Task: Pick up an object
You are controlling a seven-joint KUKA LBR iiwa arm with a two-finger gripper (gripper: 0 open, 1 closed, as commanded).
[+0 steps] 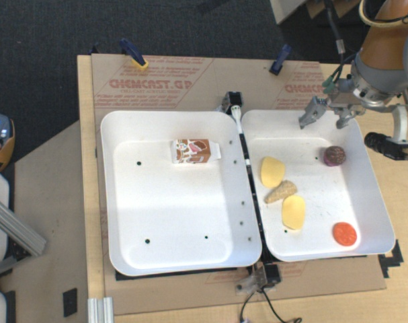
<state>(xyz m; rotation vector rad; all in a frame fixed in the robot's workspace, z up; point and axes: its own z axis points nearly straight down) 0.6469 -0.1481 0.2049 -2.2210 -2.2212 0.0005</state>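
Two white bins (116, 180); claw (327, 114) spread, holding nothing, above right bin (372, 200) far edge.

place: robotics lab; evidence: clamped cardboard bench (190, 76); white bins (123, 234); industrial arm (385, 39)

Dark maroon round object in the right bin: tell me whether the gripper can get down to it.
Probably yes. The dark maroon round object lies alone, apart from the other pieces, and the open gripper hangs just above it.

Cardboard sheet (190, 73) under bins, w/ two blue clamps (134, 54) at far edge; dark floor, prob. carpet (42, 19).
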